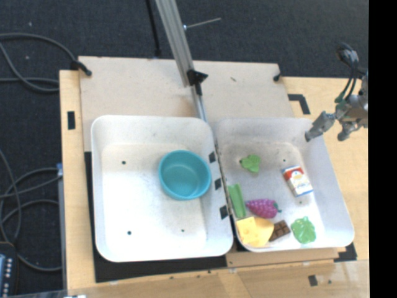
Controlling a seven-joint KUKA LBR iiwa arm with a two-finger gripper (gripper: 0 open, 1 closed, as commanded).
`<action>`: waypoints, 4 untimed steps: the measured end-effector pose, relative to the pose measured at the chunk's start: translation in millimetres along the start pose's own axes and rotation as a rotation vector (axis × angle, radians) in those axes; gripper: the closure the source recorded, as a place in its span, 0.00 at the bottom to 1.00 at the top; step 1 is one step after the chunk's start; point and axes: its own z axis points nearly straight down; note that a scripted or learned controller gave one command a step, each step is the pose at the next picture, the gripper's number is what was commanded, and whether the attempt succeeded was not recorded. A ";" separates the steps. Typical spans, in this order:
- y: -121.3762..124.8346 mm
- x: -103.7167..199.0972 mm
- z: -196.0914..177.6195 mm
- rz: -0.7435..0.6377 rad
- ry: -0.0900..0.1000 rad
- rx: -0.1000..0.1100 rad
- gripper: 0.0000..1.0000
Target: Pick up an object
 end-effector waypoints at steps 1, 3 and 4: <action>-0.1 -0.3 0.0 0.000 -0.001 0.000 0.00; -8.1 1.4 105.6 0.005 -0.001 0.005 0.00; -7.6 1.5 168.7 0.006 0.000 0.007 0.00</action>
